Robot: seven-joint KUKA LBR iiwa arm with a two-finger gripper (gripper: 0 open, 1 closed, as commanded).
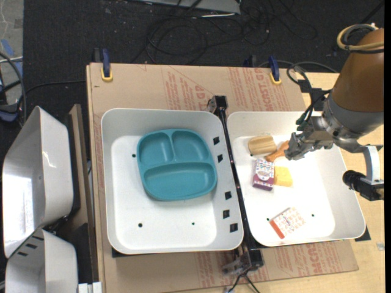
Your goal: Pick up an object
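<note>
The right bin (348,224) holds several small items. A tan bread-like block (261,144) lies near its back left, with a small orange piece (277,154) just to its right. Below them sit a purple carton (264,174) and a yellow wedge (283,176) side by side. A red and white packet (287,221) lies toward the front. My gripper (295,148) hangs low over the bin's back middle, right at the orange piece's right end. Nothing can be made out in its grasp.
A teal divided plate (176,164) lies in the left bin (122,224). The arm's grey and orange body (360,84) covers the right bin's back right corner. White tubs (33,176) stand off the bench at far left. Blue clamps (106,66) grip the board's back edge.
</note>
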